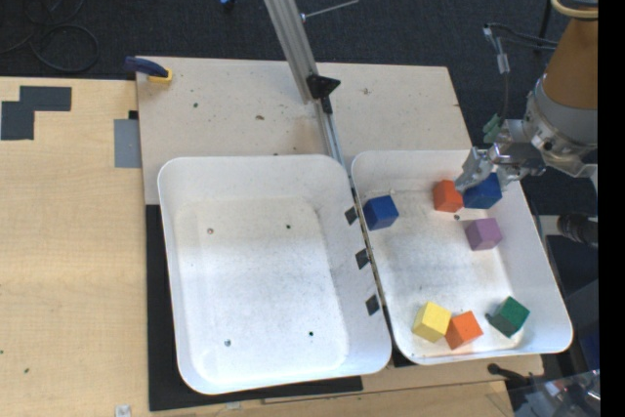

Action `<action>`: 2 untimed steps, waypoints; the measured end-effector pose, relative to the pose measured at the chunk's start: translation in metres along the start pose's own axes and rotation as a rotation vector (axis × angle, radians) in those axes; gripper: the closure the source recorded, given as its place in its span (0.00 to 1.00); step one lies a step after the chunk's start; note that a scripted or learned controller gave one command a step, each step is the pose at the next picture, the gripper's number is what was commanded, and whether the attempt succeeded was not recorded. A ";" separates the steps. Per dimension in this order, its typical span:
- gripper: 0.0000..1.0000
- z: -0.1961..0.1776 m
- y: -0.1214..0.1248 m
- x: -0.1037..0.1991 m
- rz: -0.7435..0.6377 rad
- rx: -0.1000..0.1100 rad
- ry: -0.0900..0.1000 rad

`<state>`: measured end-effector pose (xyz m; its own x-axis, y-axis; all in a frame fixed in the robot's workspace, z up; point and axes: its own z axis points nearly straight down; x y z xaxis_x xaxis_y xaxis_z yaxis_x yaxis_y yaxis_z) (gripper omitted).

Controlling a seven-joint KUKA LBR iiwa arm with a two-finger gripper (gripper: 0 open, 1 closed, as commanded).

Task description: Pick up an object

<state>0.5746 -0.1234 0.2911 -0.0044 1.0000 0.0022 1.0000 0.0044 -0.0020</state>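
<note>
Here, two shallow white plastic bins sit side by side in the lower half of the frame. The left bin [195,210] shows a bare, speckled floor. The right bin [547,308] holds several small coloured blocks.

The grey arm with its orange band [574,54] reaches in from the right edge, and its two-finger gripper [480,179] hangs over the upper right corner of the right bin. A blue cube [485,193] sits directly beneath the fingertips and appears to be clasped between them, though the metal partly hides it, so the grasp looks likely rather than certain. Touching or just beside it on the left is an orange-red cube [446,196].

Just below the gripper lies a purple cube [482,233]. Another blue cube [380,210] rests near the bin's left wall, well apart from the gripper. Along the lower edge of the same bin three blocks cluster: a yellow cube [432,320], an orange cube [464,329] touching it on the right, and a green cube [509,316] near the lower right corner.

A slanted aluminium rail [288,15] rises from between the bins toward the top of the frame.
</note>
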 end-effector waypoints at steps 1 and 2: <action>1.00 0.022 0.010 0.049 0.001 0.004 0.000; 1.00 0.043 0.018 0.101 0.001 0.005 0.000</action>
<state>0.5922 -0.0218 0.2485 -0.0035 1.0000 0.0025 1.0000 0.0035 -0.0068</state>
